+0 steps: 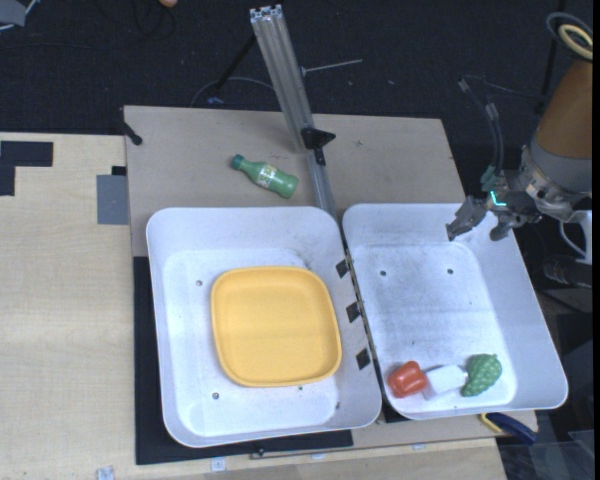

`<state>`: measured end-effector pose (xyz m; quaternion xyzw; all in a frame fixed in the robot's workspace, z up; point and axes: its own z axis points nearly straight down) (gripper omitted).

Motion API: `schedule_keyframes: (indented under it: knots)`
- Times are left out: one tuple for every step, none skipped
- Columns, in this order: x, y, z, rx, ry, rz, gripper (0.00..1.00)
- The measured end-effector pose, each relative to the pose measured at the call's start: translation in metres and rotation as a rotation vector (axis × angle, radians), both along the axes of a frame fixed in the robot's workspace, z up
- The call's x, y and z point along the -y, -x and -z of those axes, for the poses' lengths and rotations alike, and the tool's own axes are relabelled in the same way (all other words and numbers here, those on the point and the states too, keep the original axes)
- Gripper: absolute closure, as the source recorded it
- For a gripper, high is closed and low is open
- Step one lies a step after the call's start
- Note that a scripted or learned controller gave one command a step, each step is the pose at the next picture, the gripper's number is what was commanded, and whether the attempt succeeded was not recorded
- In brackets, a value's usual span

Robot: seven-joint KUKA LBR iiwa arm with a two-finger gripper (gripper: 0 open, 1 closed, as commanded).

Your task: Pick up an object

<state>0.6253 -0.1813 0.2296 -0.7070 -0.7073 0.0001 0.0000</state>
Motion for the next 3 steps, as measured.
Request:
schedule_keyframes:
  knots:
    - [0.0, 0.0, 0.0, 0.0, 0.0, 0.0, 0.0]
    - [-0.006, -0.006, 0.048, -0.004, -0.001, -0.001, 0.0]
    - [-0.015, -0.009, 0.102, -0.004, -0.001, 0.001, 0.0]
